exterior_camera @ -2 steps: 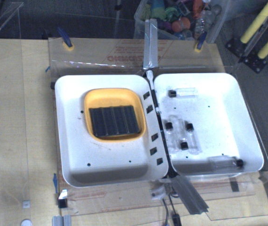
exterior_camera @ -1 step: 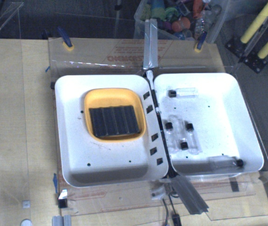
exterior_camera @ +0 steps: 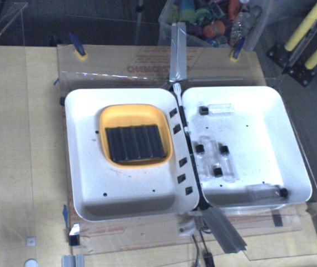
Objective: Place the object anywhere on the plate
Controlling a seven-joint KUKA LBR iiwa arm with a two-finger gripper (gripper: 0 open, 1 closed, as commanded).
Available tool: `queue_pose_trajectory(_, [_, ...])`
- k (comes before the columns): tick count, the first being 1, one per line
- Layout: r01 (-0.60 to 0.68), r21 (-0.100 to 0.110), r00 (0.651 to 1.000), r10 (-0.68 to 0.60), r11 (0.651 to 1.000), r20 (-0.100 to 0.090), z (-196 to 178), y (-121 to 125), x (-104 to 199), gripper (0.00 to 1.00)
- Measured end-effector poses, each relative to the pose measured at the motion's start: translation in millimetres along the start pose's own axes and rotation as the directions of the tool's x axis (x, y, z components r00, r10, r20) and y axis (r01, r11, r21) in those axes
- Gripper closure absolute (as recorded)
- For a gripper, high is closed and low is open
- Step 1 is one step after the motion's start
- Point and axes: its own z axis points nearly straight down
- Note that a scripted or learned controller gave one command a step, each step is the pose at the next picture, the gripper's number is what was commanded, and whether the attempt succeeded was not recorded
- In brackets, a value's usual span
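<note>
Wooden bench (exterior_camera: pixel 19 149), yellow plate (exterior_camera: pixel 133 115), faint clear vials (exterior_camera: pixel 214 157)

Yellow-orange plate (exterior_camera: pixel 134 115), squarish with rounded corners, lies flat in left bin, toward its upper middle. Dark ribbed rectangular object (exterior_camera: pixel 135 143) rests flat on plate, covering its centre and near side, long edges roughly level with the plate's rim. Material unclear, possibly rubber or plastic.

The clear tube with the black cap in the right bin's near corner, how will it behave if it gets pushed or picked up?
The clear tube lies on its side and looks round, so it will probably roll. It looks smooth, so probably slippery, and likely light.
</note>
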Motion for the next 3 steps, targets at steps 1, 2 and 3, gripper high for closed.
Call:
queue_pose_trajectory(1, [0.32, -0.003, 0.947, -0.32, 0.947, 0.005, 88.3, -5.2, -11.5, 0.0])
queue_pose_trajectory(2, [0.344, -0.003, 0.939, -0.344, 0.939, 0.005, 150.2, -5.9, -3.1, 0.0])
queue_pose_trajectory(3, [0.538, 0.0, 0.843, -0.538, 0.843, 0.004, 169.3, -3.8, 3.1, 0.0])
